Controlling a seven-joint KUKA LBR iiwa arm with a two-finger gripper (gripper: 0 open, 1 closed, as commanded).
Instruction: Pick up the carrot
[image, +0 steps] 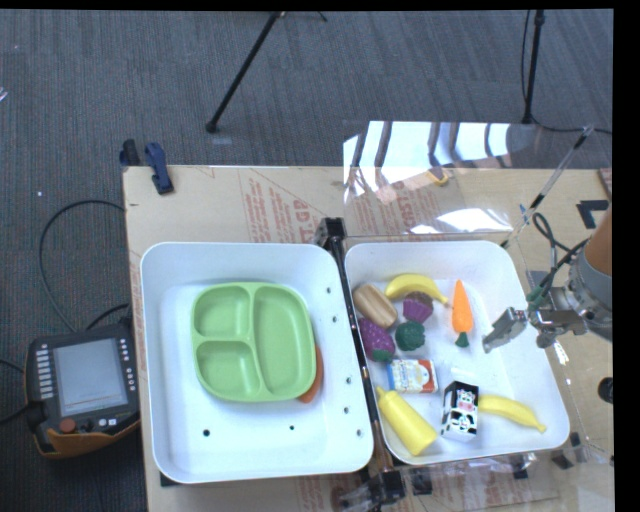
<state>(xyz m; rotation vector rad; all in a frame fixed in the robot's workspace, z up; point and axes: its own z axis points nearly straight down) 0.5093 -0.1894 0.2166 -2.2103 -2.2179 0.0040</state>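
The carrot (461, 307) is orange with a small green top. It lies lengthwise in the upper middle of the right bin (500, 262), its green end towards the front. My gripper (525, 332) hovers over the right side of that bin, a short way right of the carrot and apart from it. It is open, with nothing between its fingers.
Around the carrot lie a banana (417, 288), a purple vegetable (417, 310), broccoli (409, 336), grapes (378, 340) and a bread roll (374, 303). Nearer the front are a small carton (413, 376), a cow-print carton (460, 410), a yellow bottle (407, 420) and a second banana (510, 410). A green divided plate (253, 342) sits in the left bin (170, 400).
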